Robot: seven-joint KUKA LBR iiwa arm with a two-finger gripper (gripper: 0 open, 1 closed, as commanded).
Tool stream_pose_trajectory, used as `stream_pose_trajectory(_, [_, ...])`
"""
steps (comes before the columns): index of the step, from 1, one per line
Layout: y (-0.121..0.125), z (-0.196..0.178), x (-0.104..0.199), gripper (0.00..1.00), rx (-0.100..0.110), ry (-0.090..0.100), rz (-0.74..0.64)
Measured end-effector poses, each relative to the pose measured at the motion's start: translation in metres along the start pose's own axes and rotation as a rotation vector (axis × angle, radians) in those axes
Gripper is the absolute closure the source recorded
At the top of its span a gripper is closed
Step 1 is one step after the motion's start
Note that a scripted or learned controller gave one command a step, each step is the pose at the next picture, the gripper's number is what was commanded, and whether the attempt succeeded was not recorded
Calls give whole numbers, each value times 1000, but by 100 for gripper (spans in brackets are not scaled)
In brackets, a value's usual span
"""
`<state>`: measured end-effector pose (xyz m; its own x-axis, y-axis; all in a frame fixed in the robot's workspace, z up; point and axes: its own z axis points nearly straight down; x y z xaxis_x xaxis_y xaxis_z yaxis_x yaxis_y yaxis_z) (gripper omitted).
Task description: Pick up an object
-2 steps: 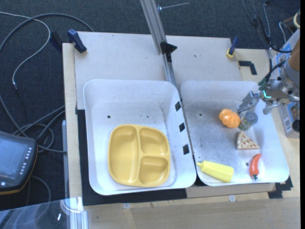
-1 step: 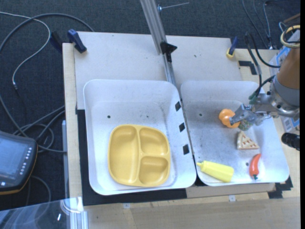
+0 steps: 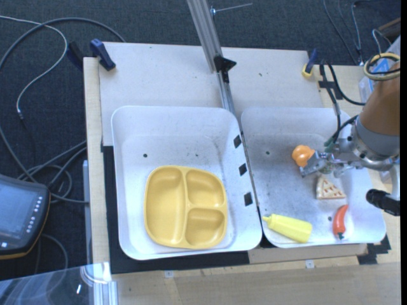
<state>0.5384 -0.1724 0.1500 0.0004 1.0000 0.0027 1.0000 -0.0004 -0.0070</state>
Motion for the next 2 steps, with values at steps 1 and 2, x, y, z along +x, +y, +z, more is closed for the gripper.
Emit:
stream_pose_trajectory(1, [2,48,0,0,-10,-3,-1])
stream_pose_trajectory(2, [3,36,0,100,-15,-4,-1])
